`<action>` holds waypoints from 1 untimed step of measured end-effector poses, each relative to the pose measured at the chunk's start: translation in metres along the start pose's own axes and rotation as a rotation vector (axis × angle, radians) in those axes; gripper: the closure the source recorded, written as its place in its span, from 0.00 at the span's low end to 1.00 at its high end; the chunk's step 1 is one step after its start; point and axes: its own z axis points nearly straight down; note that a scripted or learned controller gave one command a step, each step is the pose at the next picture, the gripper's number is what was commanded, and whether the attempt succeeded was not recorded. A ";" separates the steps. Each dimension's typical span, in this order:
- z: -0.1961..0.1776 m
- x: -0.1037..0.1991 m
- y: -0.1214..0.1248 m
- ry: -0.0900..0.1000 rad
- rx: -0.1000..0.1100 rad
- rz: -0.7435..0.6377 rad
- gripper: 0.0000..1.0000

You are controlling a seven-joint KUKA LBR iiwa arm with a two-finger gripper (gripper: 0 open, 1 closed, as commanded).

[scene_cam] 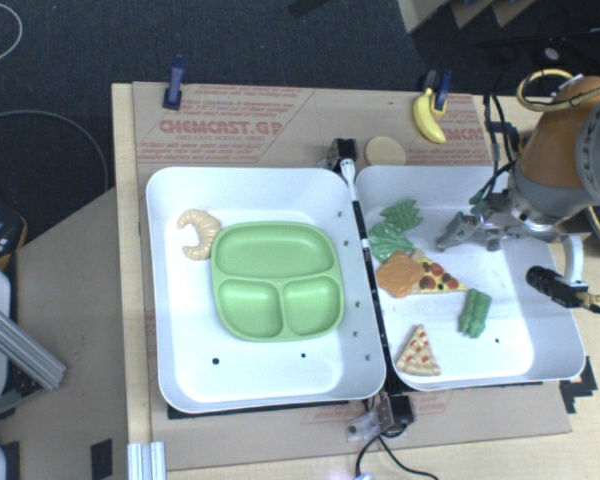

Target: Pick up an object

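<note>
So we've got the gripper (458,234) hanging over the right bin (550,363), up near its back half, with its two fingers spread apart and nothing between them. Right beside it sit the leafy green piece (393,228), a pizza slice (416,275), a small green veggie (474,313) and a second, smaller pizza slice (418,352), all lying loose on the bin floor. Over in the left bin (180,368) we see the green divided tray (277,279) with a croissant (198,232) touching its left edge, plus a banana (429,118) sitting on the bench behind the bins.
</note>
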 end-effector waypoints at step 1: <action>-0.006 0.040 -0.063 0.001 -0.004 -0.001 0.00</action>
